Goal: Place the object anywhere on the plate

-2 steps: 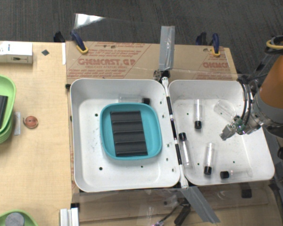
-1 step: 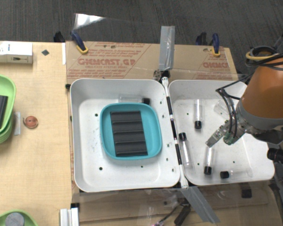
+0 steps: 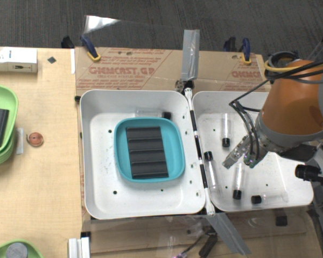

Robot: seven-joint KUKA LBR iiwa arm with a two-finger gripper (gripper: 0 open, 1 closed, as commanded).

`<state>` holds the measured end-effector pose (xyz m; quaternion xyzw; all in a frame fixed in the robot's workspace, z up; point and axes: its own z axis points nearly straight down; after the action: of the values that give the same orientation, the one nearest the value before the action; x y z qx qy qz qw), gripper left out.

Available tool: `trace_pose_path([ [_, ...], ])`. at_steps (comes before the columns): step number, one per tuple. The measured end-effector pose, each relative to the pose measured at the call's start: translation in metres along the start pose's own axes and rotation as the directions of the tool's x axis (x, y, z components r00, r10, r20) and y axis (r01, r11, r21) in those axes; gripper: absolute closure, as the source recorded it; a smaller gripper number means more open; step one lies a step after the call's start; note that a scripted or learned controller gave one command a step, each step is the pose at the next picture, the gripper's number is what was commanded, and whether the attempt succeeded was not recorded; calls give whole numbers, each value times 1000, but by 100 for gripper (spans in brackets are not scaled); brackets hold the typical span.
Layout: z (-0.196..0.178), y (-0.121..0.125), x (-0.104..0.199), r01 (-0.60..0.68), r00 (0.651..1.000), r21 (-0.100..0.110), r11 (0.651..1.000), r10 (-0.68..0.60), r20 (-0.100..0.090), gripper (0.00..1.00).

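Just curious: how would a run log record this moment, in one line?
arm: over right bin | gripper: low among clear tubes | teal plate: left bin, holding dark ridged block | placement: not done

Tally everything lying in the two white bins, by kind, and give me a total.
Teal plate: 1
Black ribbed block on the plate: 1
Clear tubes with black caps: 5 (4 in the right bin, 1 behind the plate in the left bin)
Total: 7
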<state>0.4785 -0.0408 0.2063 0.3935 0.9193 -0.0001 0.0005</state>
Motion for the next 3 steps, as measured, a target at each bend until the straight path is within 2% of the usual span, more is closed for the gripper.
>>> trace_pose_path([
  [1, -32, 21, 11, 250, 968, 0, 968, -250, 1, 100],
  [2, 15, 30, 33, 555, 832, -1, 832, -555, -2, 100],
  [3, 15, 40, 43, 732, 681, -1, 681, -732, -1, 100],
])
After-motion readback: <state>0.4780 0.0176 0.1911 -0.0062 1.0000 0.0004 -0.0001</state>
